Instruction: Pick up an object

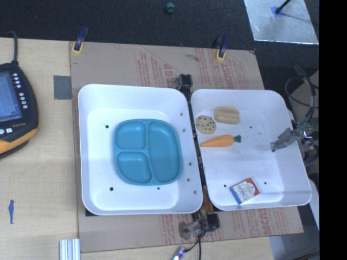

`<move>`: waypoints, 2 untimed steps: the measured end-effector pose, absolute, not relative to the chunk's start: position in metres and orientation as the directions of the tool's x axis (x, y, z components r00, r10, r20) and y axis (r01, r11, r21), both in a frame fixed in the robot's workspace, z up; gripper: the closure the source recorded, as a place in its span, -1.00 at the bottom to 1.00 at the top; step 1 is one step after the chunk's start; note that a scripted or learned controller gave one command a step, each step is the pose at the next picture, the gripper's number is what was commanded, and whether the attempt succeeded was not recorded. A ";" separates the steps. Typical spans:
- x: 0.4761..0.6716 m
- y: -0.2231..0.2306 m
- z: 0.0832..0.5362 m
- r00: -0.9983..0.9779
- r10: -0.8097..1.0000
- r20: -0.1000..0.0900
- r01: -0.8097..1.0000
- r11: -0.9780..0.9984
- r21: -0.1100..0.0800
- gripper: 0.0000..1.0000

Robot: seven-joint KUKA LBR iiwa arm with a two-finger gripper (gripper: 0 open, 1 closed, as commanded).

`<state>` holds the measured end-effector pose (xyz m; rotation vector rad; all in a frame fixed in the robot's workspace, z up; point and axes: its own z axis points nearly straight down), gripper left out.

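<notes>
Objects for picking lie loose in the right bin (pixel 282 104), spread well apart so that each can be reached singly: a carrot (pixel 219 141) lies crosswise near the bin's left wall, a round cookie (pixel 205 124) sits just above its left end, a tan bread roll (pixel 226 115) rests beside the cookie toward the upper middle, and a small printed packet (pixel 245 190) lies tilted near the lower rim. The left bin (pixel 89 145) holds a blue divided plate (pixel 147 151), set flat in its middle. Both bins sit on a cardboard sheet clamped to the counter (pixel 38 188), probably to keep them from sliding. At the right edge of the frame the tool (pixel 283 141) hangs over the right bin's right side, well apart from every object and touching none; how far it is open I cannot tell at this size, and nothing shows between its tips. A pick has, by my judgement, not yet begun.
</notes>
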<state>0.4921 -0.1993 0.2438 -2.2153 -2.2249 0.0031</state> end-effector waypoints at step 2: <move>0.597 -0.147 0.101 -0.004 1.000 -0.005 1.000 0.005 0.014 -1.00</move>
